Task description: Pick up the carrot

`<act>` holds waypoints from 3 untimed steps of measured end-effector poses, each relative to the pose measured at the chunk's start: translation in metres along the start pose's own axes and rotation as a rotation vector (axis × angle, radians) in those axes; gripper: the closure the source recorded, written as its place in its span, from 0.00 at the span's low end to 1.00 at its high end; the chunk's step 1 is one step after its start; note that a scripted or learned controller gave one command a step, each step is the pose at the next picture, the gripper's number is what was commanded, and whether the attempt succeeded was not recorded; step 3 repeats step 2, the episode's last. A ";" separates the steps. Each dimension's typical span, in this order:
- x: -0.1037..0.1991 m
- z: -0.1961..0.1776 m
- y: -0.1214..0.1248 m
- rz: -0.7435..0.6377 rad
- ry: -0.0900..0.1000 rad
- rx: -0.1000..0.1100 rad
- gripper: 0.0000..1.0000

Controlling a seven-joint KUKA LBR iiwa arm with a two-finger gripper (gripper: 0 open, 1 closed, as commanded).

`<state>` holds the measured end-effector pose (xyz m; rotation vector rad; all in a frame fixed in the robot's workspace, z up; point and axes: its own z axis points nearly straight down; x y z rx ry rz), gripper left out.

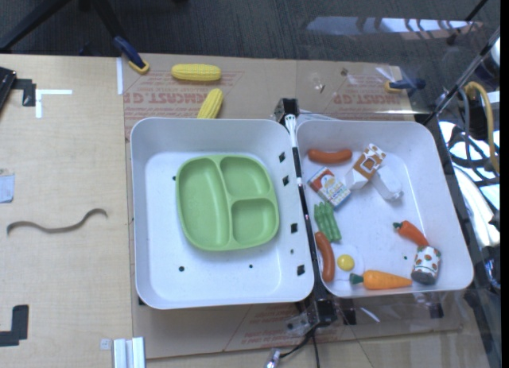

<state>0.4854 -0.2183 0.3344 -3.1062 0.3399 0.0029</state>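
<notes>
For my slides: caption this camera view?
Right bin holds carrot among toy foods; green plate sits in left bin.

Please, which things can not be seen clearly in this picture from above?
- Carrot: lies against the right bin's near wall; its underside is hidden.
- Small cartons: print too small to read.
- Patterned object: too small to identify.
- Cables: cut off by the right edge.
</notes>
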 end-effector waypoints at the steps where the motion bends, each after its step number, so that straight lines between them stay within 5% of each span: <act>1: 0.000 0.000 0.000 0.000 0.000 0.000 0.00; 3: 0.000 0.000 0.000 0.000 0.000 0.000 0.00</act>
